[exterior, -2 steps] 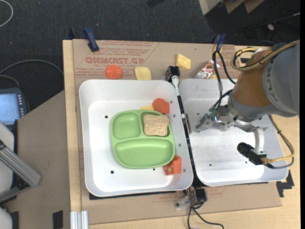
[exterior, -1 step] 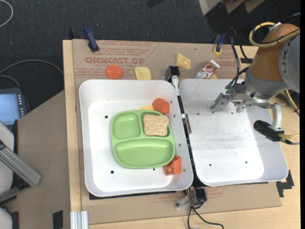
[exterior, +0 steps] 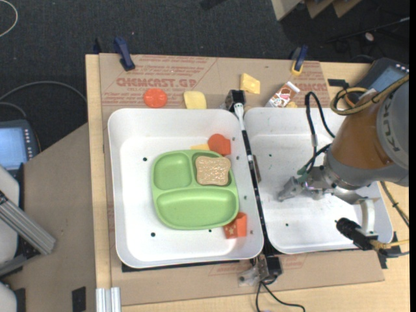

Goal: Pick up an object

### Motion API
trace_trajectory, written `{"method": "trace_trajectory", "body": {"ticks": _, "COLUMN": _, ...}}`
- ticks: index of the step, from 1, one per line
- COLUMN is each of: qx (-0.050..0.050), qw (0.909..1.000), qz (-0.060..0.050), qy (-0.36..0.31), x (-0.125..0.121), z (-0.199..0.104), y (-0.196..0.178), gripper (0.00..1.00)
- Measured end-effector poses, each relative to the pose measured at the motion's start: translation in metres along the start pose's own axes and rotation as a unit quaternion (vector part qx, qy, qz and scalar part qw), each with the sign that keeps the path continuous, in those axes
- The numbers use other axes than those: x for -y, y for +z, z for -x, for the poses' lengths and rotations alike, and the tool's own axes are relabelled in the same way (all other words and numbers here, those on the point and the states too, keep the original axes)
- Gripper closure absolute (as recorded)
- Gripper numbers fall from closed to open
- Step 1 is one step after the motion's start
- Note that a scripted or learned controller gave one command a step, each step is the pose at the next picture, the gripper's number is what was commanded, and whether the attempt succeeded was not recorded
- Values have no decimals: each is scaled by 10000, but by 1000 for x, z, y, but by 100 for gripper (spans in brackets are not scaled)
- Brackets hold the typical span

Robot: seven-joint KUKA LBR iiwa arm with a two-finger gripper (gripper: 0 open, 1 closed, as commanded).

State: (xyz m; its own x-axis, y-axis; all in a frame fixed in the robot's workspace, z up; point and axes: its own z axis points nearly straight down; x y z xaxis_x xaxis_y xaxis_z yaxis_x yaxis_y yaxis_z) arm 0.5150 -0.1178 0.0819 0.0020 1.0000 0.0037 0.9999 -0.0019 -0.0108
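- Broadly, the brown cardboard-topped desk (exterior: 195,77) carries the most; red print along its far edge reads "CHEMCAST", with more letters after it too small to read.
- The grey arm with its orange band (exterior: 361,142) reaches in from the right, over the right shallow white bin (exterior: 286,236).
- The left shallow white bin (exterior: 130,174) lies touching the right one along a dark seam.
- A green three-compartment plastic plate (exterior: 188,207) sits in the middle of the left bin.
- The jaws (exterior: 290,188) hang low over the floor of the right bin, near its middle; whether they are wide or narrow I cannot tell, and nothing shows between them.
- A speckled tan slice of toy bread (exterior: 213,170) lies in the plate's far right compartment.
- A red-orange rounded toy (exterior: 220,144) rests in the left bin just beyond the plate's far right corner.
- A small orange block (exterior: 237,226) touches the plate's near right corner.
- On the desk beyond the bins: an orange round piece (exterior: 155,97), a pale yellow block (exterior: 194,99), a yellow wedge (exterior: 249,83) and a small red-and-white packet (exterior: 283,96), its print unreadable.
- Two blue clamps (exterior: 123,52) grip the desk's far edge.
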Motion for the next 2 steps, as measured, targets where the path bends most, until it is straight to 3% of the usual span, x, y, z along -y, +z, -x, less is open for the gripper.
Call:
{"method": "trace_trajectory", "body": {"ticks": 1, "qx": 46, "qw": 9999, "qz": 90, "qy": -5, "x": -69, "z": 63, "y": -5, "gripper": 0}}
{"method": "trace_trajectory", "body": {"ticks": 2, "qx": -6, "qw": 10000, "qz": 9, "qy": -2, "x": 29, "z": 19, "y": -14, "gripper": 0}}
